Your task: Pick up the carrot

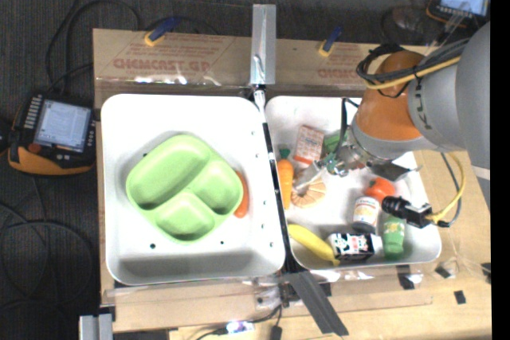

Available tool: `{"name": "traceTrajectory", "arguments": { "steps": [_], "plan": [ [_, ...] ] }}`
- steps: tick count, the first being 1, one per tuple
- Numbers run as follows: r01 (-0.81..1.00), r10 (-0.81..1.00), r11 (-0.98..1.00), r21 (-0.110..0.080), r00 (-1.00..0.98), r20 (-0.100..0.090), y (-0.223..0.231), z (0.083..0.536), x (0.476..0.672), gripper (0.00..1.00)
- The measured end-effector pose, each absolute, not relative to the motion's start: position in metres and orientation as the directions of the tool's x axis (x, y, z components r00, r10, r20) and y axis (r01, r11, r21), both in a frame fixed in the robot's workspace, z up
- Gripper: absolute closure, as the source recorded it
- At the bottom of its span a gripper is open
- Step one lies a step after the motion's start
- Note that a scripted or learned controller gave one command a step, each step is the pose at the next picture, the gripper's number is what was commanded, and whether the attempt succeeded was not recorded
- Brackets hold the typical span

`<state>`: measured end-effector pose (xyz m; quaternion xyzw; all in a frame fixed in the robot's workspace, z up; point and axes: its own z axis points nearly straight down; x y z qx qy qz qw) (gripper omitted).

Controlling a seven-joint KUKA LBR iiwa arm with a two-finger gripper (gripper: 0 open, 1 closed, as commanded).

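- Dark carpet all round, cables trailing over it, with a wooden table (454, 219) carrying two shallow white bins side by side.
- Left bin (127, 251): green sectioned tray (182, 185) lying in the middle, a sliver of something orange (241, 199) peeking out at its right edge, identity unclear.
- Right bin (351, 109): clutter of small items, among them a banana (311, 243) near the front, a small bottle with an orange cap (366, 211), a green bottle (393, 237), a black-and-white toy (351, 245) and a printed packet (307, 144).
- Carrot (284, 181) lying lengthwise against the right bin's left wall, just beside the divider, untouched and not lifted.
- Claw (333, 163) low over the middle of the right bin, near an orange-segment-like piece (309, 192); hard to tell whether spread or closed, nothing plainly between the fingers.
- Progress, as a judgement: early. Carrot not yet grasped; left to do are shifting leftward toward the bin wall, closing round the carrot, and lifting.
- Risk: wall close alongside the carrot, leaving little room for one finger.
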<state>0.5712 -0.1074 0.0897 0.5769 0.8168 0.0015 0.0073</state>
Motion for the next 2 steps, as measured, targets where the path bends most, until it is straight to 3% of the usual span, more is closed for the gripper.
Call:
{"name": "traceTrajectory", "arguments": {
  "steps": [1, 2],
  "plan": [
    [0.872, 0.872, 0.49, 0.009, -0.49, -0.012, -0.1033, 0.0897, 0.5645, 0.0],
    [0.872, 0.872, 0.49, 0.013, -0.49, -0.008, -0.1011, 0.0993, 0.5652, 1.0]
  ]
}}
